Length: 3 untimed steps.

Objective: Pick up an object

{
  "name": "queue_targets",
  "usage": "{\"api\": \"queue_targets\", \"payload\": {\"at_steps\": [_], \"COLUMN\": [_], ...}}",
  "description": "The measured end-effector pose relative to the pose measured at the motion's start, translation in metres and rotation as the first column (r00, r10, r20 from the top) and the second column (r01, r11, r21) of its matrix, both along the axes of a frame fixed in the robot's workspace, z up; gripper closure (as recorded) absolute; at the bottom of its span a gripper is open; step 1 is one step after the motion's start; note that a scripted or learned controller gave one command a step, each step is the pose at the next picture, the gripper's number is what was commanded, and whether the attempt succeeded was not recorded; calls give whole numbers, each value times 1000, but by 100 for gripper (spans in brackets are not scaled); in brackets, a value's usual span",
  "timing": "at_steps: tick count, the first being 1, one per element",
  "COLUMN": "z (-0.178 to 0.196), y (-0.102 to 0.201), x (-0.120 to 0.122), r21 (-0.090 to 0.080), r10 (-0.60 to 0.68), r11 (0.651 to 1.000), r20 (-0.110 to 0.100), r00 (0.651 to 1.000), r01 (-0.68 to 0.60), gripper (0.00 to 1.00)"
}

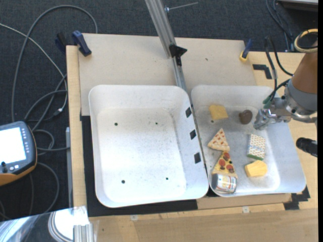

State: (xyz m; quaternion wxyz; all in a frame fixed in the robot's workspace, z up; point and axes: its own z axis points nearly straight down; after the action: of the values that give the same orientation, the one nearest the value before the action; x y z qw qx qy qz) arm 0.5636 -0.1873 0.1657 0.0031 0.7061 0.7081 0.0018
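In the right bin (298,168) lie all 6 objects on offer, gathered in its left and middle part, so the arm reaching in from the right has them all close by. A yellow block (218,112) sits at the far left, with a small brown round piece (245,116) just to its right. Nearer the camera are a pizza-slice toy (219,141) and a second slice (224,162), the 2 roughly in a line. At the near rim a small can (225,183) lies on its side, touching or almost touching the second slice. To the right are a patterned white block (256,146) and a yellow wedge (256,169) nearer the camera. The left bin (101,100) carries only dark specks.

The gripper (264,116) hangs at the far right of the right bin, just right of the brown piece and above the patterned block, which suggests 1 of these 2 is the likely target. Nothing is visibly held. The metal parts at its tip are small and blurred, so I cannot tell its state.

The arm's upper part is cut off at the right edge; only the orange band (309,74) and wrist show. An aluminium post (160,21) crosses above the seam between the 2 bins.
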Motion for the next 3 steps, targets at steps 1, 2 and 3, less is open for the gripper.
{"api": "queue_targets", "payload": {"at_steps": [1, 2, 3], "z": [62, 75, 84], "y": [6, 6, 54], "x": [7, 9, 23], "r21": [-1, 1, 3], "r10": [0, -1, 4], "r11": [1000, 1000, 1000], "r20": [2, -3, -3], "r00": [1000, 1000, 1000], "r01": [0, 1, -4], "gripper": [100, 100, 100]}}
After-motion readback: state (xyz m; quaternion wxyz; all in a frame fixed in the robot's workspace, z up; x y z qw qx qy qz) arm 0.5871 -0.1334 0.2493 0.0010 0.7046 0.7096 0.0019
